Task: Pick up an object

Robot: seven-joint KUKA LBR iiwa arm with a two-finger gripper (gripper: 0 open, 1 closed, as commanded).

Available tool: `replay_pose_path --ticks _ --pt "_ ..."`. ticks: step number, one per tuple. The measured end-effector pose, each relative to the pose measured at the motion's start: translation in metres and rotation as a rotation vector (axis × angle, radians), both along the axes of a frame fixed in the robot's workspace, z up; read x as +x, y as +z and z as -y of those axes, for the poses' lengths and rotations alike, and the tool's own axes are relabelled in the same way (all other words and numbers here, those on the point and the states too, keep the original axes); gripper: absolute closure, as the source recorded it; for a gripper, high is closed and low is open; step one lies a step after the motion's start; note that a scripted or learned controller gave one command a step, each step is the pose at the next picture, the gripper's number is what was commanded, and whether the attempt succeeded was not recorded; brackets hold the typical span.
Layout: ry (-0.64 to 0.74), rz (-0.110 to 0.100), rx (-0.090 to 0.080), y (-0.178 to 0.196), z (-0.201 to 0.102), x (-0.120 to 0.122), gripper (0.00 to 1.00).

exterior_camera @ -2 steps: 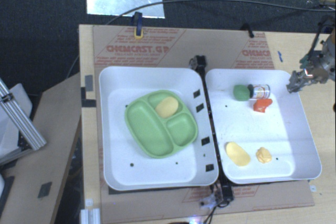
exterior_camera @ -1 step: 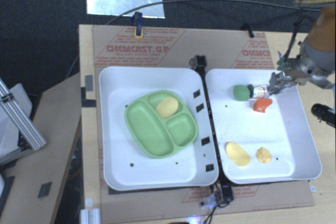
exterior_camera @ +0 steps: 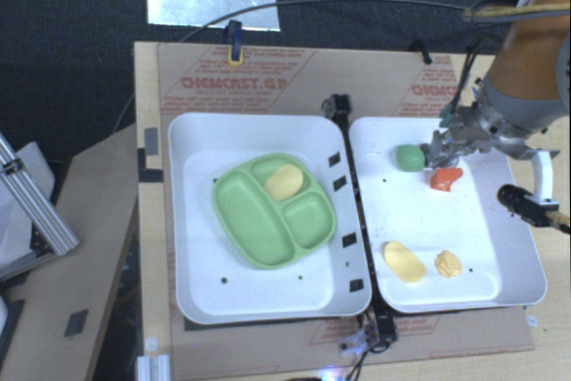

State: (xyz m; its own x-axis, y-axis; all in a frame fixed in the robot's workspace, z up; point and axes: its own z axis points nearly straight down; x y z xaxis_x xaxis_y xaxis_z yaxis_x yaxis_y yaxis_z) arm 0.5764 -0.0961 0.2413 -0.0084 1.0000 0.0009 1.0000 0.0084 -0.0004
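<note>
In the right bin, near its far side, a red object is lying just beside a green ball, which is sitting to its left. The gripper is hanging between these two, touching or nearly touching them, and I cannot tell from this slanted view if it is grasping one of them or how its claw is standing, because the dark metal parts are blending together there. The grey arm with its orange band is reaching in from the right and is covering the far right corner of this bin. Nearer to the camera in the same bin, a yellow oblong piece and a smaller yellow-orange piece are lying close to each other, well apart from the red and green things. In the left bin, a green divided plate is resting, turned at an angle, and a pale yellow object is sitting in one of its small compartments on the far side. Both bins are standing on a brown cardboard sheet with red printing.
</note>
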Motion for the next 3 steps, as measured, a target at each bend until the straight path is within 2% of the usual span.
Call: replay_pose_path --ticks 1,2,3 --pt "0.001 0.001 0.001 -0.006 -0.053 -0.014 1.00" --pt "0.002 0.002 0.001 0.000 -0.107 -0.009 1.00" --pt "0.001 0.000 0.001 -0.004 -0.159 -0.022 1.00"
